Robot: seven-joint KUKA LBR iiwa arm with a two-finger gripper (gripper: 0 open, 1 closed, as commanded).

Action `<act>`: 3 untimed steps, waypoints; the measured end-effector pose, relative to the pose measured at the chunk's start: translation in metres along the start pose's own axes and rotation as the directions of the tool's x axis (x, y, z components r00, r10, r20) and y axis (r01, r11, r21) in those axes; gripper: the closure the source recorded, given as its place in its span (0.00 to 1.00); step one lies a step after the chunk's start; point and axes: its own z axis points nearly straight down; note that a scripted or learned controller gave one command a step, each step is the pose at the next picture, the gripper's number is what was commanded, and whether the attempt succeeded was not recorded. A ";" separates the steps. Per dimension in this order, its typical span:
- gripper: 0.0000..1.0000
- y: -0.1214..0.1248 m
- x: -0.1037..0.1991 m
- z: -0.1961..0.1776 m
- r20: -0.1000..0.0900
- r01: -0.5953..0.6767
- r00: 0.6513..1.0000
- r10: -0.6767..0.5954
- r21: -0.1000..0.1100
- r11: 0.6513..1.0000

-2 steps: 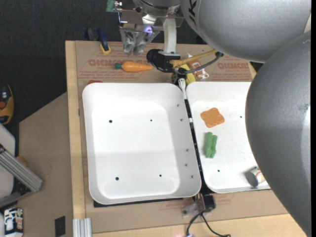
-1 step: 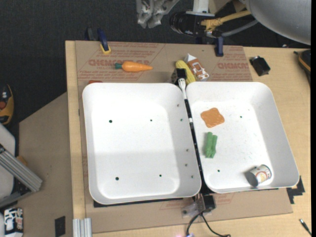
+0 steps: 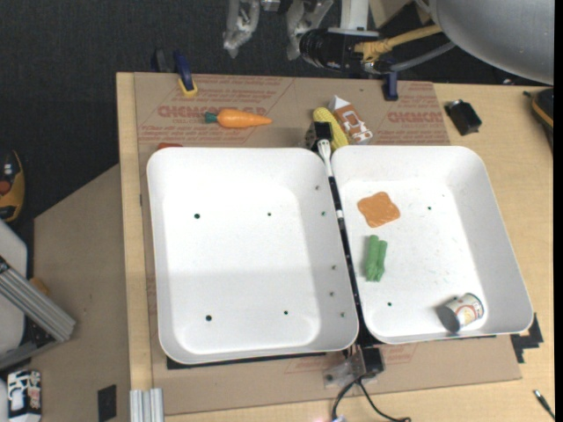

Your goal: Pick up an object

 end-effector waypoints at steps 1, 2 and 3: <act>1.00 0.000 0.001 -0.011 -0.001 0.001 1.000 -0.001 -0.006 1.000; 0.00 0.000 0.001 -0.011 0.000 0.001 1.000 -0.001 -0.004 1.000; 1.00 0.000 0.002 -0.022 -0.001 0.002 1.000 -0.002 -0.009 1.000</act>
